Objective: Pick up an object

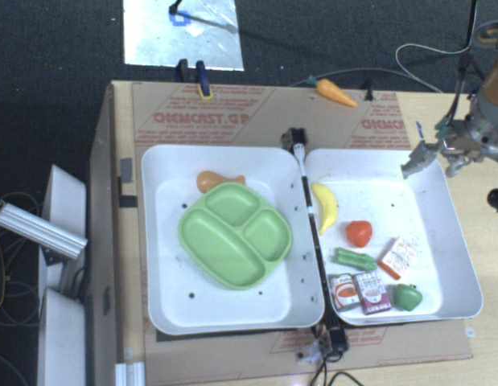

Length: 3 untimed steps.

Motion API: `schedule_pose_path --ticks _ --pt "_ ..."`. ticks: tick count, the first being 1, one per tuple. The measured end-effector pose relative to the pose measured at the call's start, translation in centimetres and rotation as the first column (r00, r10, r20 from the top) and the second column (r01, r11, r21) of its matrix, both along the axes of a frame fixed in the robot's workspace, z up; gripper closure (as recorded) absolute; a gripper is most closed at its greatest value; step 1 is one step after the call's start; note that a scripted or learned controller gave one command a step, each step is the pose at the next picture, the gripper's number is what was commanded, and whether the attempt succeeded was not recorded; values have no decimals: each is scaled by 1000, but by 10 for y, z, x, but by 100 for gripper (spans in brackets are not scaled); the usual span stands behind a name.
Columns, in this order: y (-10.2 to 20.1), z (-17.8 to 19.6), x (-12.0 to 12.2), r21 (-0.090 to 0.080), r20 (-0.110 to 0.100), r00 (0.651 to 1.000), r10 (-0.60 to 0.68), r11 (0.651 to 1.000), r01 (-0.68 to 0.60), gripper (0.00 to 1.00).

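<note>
Camera view, item by item:

- End effector [417, 161]: at the upper right corner of the right bin [462, 252], above the rim. I cannot tell its state; nothing visible in it.
- Candidates in the right bin: banana [326, 206] along the divider; red tomato [359, 233] mid-bin; green pepper [356, 259] below it; white packet [399, 257]; two small cartons [359, 291] touching each other; green fruit [407, 297] near the front wall.
- Left bin [164, 240]: green divided plate [235, 233], with an orange item [210, 181] partly tucked behind its rim.
- Bench [257, 115]: a carrot [335, 92] lies outside both bins.

Risks, as I judge them: the tomato and the green fruit may roll from a pinch; the flat packet gives little to grip; the touching cartons may be nudged or lifted together; the banana sits tight to the wall, so a finger could strike the divider.
</note>
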<state>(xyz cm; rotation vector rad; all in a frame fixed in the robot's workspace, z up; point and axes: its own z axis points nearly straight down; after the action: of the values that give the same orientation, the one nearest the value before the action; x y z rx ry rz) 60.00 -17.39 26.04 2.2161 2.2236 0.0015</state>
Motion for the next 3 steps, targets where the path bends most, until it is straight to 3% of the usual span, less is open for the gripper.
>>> schedule_pose_path --ticks 1,2,3 --pt "4 -143 0 1 -5 1000 -2 1000 2 0" --pt "-3 -176 25 0 -1 1000 1 1000 -1 0" --pt "42 -175 70 1 1 1000 2 1000 -2 0"
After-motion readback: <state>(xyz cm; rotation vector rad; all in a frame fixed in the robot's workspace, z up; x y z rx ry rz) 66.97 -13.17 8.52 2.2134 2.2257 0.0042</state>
